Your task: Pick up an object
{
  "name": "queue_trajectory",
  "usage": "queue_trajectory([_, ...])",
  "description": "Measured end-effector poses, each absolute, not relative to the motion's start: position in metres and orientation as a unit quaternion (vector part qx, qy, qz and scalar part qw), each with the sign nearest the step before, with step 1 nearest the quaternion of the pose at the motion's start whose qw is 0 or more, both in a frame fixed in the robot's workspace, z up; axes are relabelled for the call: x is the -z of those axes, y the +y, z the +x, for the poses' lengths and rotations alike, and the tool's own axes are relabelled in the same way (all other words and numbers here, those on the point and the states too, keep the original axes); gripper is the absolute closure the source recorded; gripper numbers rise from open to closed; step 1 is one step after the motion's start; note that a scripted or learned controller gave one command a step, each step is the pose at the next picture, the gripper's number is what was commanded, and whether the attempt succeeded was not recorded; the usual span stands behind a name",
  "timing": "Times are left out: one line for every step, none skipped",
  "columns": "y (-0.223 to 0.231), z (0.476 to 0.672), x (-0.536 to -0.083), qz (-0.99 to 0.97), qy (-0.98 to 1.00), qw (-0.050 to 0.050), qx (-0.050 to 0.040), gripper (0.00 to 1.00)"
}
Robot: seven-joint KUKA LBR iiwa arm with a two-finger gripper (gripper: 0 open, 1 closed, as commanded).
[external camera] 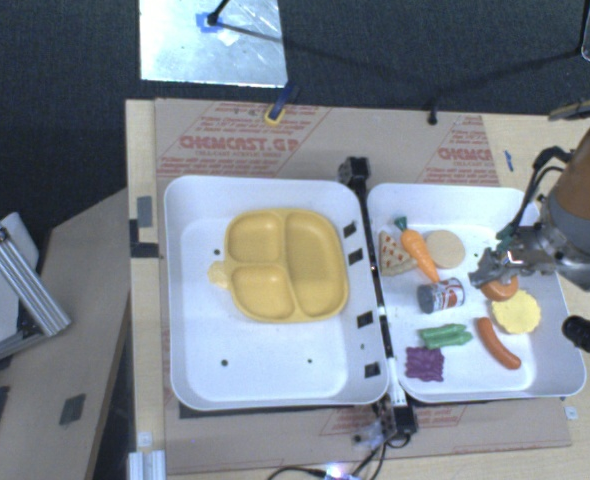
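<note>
The right bin [565,368] holds several toy foods: a carrot [418,251], a pizza slice [394,255], a round beige biscuit [444,248], a small can [442,296], a green pod [445,335], purple grapes [425,365], a sausage [499,343], a yellow piece [516,313] and an orange piece [501,289]. My gripper [497,267] reaches in from the right and hangs low over the orange piece, at the bin's right side. Its tips sit right at that piece.
The left bin [190,368] holds a yellow divided plate [277,264]. A black divider [368,288] with clips runs between the bins. Cardboard lies under both bins, and a shiny metal sheet [212,28] sits at the back.
</note>
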State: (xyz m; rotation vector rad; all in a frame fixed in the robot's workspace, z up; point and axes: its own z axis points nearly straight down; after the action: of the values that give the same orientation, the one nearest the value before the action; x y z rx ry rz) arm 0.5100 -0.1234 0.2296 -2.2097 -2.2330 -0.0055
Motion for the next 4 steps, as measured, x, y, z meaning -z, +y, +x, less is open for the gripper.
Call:
queue_trajectory([-0.075, 0.521, -0.221, -0.704, -0.710, 0.000, 0.0012, 1.00])
queue_trajectory([-0.014, 0.525, -0.229, -0.703, -0.711, 0.000, 0.0018, 1.00])
queue_trajectory([-0.020, 0.509, -0.223, -0.707, -0.708, 0.000, 0.0000, 1.00])
queue_trajectory([-0.018, 0.522, -0.217, -0.706, -0.709, -0.001, 0.0005, 1.00])
